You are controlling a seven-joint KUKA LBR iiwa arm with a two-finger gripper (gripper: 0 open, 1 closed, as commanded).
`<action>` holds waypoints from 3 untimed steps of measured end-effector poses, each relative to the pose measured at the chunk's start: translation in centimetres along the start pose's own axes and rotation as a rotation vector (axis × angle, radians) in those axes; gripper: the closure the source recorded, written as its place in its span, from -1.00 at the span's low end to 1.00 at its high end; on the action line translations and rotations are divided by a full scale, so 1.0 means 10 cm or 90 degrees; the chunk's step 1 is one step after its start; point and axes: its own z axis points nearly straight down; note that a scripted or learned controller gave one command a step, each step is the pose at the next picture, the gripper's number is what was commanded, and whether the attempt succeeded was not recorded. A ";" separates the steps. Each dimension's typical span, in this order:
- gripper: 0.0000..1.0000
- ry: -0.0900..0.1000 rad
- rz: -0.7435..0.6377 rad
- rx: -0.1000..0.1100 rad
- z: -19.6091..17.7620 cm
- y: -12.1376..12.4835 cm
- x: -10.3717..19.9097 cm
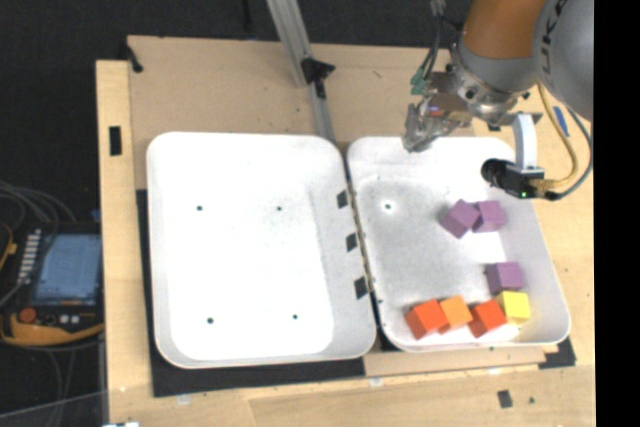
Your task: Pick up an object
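Over right bin's (400, 215) far rim, jaws, state unclear, blocks (470, 215) hugging near-right corner, centre open

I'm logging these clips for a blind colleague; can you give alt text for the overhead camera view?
A grey and orange robot arm holds its gripper above the far edge of the right white bin, with no block between its fingers. That bin holds purple blocks, orange blocks, a red block and a yellow block toward its near right side; the left bin sits beside it.
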 end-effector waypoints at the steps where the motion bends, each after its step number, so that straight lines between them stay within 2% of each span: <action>1: 1.00 0.001 -0.001 0.000 -0.04 -0.02 0.50; 2: 1.00 0.000 0.000 0.000 0.09 -0.15 0.98; 3: 1.00 0.001 -0.001 -0.001 0.06 -0.15 1.49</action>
